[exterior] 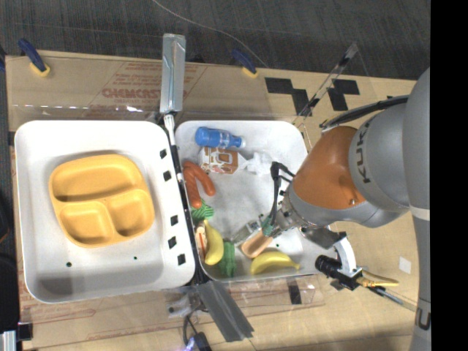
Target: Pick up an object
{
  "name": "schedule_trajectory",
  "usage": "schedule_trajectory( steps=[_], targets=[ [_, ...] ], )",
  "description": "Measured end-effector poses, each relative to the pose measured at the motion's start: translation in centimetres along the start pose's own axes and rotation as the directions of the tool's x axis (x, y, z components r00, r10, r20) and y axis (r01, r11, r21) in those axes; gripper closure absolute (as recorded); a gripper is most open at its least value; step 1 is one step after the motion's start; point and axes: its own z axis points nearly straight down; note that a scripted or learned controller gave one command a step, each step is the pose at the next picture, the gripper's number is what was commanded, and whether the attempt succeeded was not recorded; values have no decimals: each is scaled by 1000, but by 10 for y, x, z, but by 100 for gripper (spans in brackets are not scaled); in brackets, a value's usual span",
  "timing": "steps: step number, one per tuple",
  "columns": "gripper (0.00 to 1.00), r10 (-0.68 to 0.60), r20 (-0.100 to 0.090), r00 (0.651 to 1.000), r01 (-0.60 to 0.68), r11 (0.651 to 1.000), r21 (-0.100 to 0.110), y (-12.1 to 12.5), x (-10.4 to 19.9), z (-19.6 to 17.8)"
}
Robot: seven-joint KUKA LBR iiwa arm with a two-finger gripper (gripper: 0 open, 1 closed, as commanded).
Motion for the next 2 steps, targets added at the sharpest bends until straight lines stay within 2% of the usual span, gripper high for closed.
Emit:
schedule_trajectory(
  steps=[1, 2],
  targets=[
    [100, -4, 0, 1000, 4, 1000, 1, 1, -1, -7],
    [100, 273, 0, 962, -273, 962, -4, 13, 53, 3]
  ],
)
